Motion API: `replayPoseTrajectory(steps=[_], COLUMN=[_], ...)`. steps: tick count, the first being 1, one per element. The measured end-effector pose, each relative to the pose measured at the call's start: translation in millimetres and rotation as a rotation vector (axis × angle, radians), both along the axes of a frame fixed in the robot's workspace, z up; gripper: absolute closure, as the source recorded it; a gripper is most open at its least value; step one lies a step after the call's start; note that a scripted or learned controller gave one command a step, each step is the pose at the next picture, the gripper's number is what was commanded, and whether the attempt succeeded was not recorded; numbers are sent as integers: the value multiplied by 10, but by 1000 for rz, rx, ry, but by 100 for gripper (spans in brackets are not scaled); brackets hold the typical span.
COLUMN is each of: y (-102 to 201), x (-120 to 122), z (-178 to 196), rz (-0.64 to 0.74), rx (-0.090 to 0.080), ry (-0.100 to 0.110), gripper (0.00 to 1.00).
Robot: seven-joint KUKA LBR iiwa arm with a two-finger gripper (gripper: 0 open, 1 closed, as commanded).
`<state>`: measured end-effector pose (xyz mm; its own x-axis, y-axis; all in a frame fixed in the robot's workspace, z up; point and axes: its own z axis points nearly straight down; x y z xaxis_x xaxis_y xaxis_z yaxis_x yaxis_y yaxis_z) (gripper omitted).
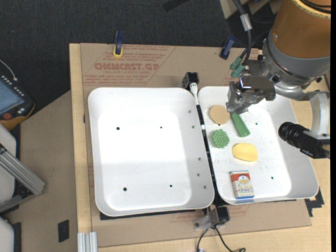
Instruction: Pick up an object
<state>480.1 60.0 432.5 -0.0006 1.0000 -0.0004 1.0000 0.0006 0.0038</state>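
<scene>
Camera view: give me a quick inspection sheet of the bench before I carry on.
Surface: cardboard-covered bench bearing left bin and right bin side by side.
Job's things: in the right bin, tan disc, green stick, green knobbly ball, yellow lump, small red-and-white box.
Clutter: blue clips on the cardboard's far edge.
Grippers: gripper low over the green stick's top end; grip unclear.
Cables: black cables along the arm; thin lead at the near edge.
Surroundings: dark floor.
</scene>
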Motion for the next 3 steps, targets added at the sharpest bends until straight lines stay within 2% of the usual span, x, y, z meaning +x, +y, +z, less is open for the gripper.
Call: replayPoseTrajectory(steps=[3], y=[12], x=[19], z=[308], rz=[1], rx=[-1], ry=[-8], gripper=[100])
